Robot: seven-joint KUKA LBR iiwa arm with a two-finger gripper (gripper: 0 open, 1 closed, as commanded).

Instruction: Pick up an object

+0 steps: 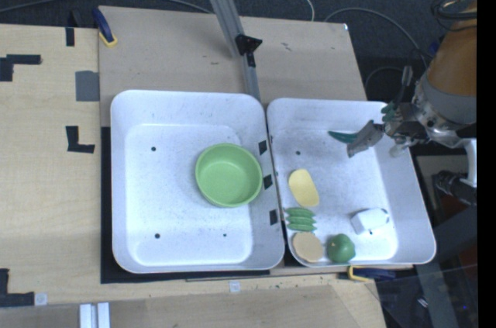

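Since the task names no single item, we count the right bin (403, 187) contents as candidates: a yellow oval piece (303, 188) mid-bin, a green ridged piece (301, 219) just below it, a tan disc (308, 246) and a green round piece (340, 247) touching at the front edge, and a white item (370, 220) to their right. The left bin (136, 164) has a green bowl (228, 174). The tool (358, 139) sits at the right bin's upper right, well apart from all pieces; we see nothing between its fingers, but open or clenched, cannot tell. We judge the step as approach, with no pick yet. The next move calls for travel toward the front cluster and a descent on one piece. Both bins rest on the wooden surface (170, 47).
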